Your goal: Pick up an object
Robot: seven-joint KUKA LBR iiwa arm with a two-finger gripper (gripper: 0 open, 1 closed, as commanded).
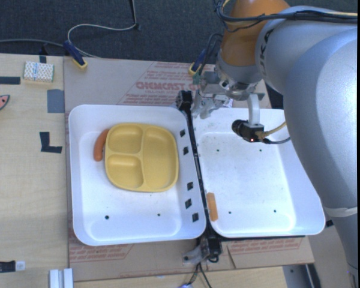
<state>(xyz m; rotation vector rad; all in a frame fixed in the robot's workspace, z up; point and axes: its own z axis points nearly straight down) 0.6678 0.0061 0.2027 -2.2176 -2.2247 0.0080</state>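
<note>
Watching the arm point(300, 71) from my station, I am seeing it hanging over the back edge of the right bin point(288, 185), near the divider between the two bins. The gripper point(211, 104) is sitting low by that back left corner, but at this slant I cannot tell how it is set, and I am not seeing any object in it.

I am counting three candidates. A yellow divided plate point(142, 156) is lying flat in the left bin point(84, 221), with a small orange sausage-shaped piece point(98, 146) touching its left rim. A second orange piece point(212, 206) is resting in the right bin, tight against the left wall near the front, well apart from the gripper.

I am judging this to be the approach step, with nothing picked yet. The next move, as I am reading it, is calling for a target choice and a descent. The piece in the right bin looks nearest, but its place against the wall is leaving little room for a finger on that side. The plate looks too wide and flat for an easy pinch.
</note>
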